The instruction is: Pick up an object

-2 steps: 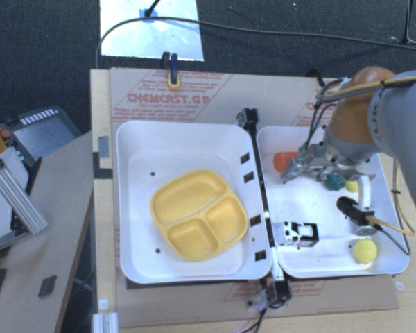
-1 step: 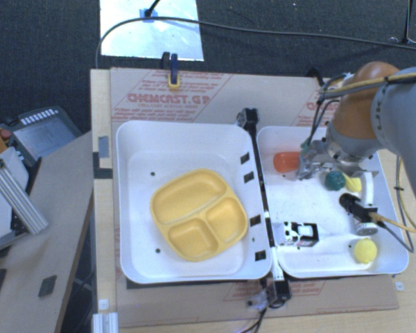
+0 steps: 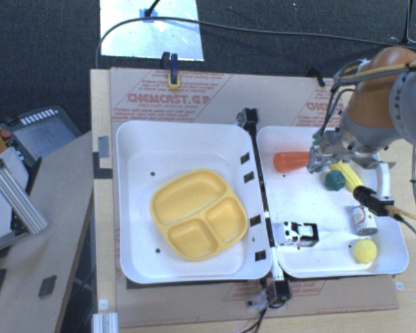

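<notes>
Camera view: gripper (image 3: pixel 317 159) sits at the right end of the orange carrot (image 3: pixel 291 161), which lies lengthwise leftward; can't tell the claw's opening.

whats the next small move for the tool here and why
Probably lower the tool a little at the right end of the carrot in the right bin. It sits right at that end, and nothing visible is held between its fingers, so no pick looks secured yet.
</notes>
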Robot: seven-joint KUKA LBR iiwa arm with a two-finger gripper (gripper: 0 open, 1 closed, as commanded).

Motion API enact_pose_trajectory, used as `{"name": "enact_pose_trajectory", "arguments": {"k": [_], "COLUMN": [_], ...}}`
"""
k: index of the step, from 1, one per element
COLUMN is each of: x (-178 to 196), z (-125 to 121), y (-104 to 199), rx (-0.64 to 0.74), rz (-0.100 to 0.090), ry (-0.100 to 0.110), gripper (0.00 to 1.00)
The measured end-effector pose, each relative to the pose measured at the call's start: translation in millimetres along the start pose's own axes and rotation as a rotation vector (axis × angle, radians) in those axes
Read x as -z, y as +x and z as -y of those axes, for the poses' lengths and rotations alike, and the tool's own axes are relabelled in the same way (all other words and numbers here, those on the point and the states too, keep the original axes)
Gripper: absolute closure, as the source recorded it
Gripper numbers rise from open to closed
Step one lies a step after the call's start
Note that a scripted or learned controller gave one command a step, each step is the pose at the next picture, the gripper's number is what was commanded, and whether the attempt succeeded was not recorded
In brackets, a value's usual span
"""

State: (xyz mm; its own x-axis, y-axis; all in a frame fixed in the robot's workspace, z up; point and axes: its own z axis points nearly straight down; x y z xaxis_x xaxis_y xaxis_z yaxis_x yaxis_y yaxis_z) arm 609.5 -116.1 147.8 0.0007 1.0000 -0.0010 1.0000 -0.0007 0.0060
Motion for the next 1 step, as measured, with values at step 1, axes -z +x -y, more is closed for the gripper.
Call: {"name": "enact_pose_trajectory", "arguments": {"k": [1], "x": [64.9], "z": [-1.9], "y": [-1.5], "rx": [0.004], "rz": [0.000], "ry": [-0.002], "gripper": [1.00]}}
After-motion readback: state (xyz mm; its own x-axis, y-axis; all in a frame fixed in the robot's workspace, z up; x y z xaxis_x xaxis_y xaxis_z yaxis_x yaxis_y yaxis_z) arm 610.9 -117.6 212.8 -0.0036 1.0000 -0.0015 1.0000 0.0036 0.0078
